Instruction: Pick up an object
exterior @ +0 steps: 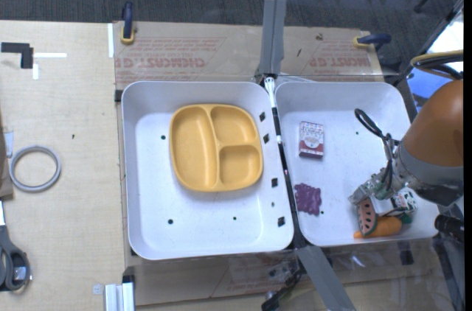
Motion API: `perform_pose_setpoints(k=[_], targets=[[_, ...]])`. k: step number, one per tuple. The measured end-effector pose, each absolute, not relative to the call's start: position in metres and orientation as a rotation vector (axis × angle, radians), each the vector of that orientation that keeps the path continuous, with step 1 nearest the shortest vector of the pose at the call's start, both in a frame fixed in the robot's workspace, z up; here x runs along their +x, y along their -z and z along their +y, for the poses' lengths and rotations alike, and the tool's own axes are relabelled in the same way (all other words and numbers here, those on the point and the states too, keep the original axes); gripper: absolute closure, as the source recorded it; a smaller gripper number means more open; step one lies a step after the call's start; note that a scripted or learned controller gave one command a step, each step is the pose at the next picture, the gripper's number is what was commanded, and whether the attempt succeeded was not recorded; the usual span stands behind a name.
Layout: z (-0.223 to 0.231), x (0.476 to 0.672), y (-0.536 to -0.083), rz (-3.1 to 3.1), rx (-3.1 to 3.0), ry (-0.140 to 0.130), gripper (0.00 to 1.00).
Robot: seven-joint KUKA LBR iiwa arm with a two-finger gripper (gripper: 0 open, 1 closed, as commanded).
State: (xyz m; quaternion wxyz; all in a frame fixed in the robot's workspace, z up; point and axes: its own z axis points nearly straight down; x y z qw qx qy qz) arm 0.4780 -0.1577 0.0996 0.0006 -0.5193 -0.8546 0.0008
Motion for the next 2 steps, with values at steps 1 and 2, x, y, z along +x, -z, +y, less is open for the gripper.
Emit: perform_pose_setpoints(k=[1, 2], targets=[[-0.204, 0.479, -0.286, -2.734, -1.552, -0.003, 1.0], [-0.152, 0.505, -0.324, -2.751, -1.519, -0.002, 1.0]])
